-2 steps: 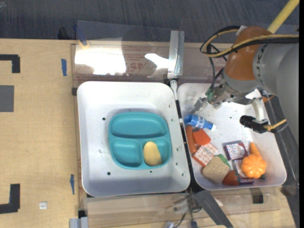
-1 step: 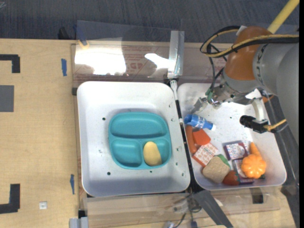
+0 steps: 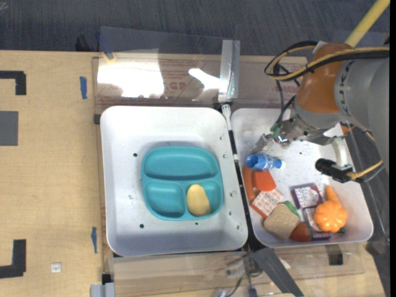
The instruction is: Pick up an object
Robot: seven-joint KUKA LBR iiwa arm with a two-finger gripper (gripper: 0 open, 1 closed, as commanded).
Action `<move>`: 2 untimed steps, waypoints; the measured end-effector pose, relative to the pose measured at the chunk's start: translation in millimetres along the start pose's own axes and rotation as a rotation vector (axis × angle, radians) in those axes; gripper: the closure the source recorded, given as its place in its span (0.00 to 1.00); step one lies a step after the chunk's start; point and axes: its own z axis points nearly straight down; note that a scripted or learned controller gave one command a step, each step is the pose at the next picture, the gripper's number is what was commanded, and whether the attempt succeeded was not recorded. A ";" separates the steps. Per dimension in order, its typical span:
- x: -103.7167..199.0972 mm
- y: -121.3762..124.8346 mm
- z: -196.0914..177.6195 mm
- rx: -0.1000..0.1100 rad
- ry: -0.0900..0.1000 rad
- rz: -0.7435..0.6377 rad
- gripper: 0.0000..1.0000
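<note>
A pale wooden bench (image 3: 43, 184) bears two shallow white bins side by side, with dark grey carpet (image 3: 185, 5) beyond its far edge and a sheet of clear plastic (image 3: 161, 73) glaring behind the bins. The left bin (image 3: 117, 228) holds a teal divided tray (image 3: 179, 166) with a yellow potato-shaped piece (image 3: 198, 200) lying in its near right compartment.

The right bin (image 3: 365, 228) serves as landmark. Along its near side lies a heap of things: an orange toy pumpkin (image 3: 330, 216) at the near right, a small purple packet (image 3: 307, 195) just left of the pumpkin, a tan bread-like piece (image 3: 281, 221) further left, and a red-and-white printed packet (image 3: 266, 201) above the bread. A blue plastic bottle (image 3: 263, 162) lies on its side by the bin's left wall, near the middle.

The grey arm with its orange band (image 3: 318, 91) covers the bin's far right corner and hides what lies under it. The gripper (image 3: 276, 136) hangs over the far left part of the bin, small and dark against the white; whether its fingers are open or closed cannot be told. The bottle lies just below the gripper in the view, apart from it, and nothing shows between the fingers.
</note>
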 end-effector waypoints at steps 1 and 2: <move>15.6 -48.4 -1.2 -0.002 0.000 -0.032 0.00; 18.7 -123.4 -1.8 -0.003 -0.001 -0.011 0.00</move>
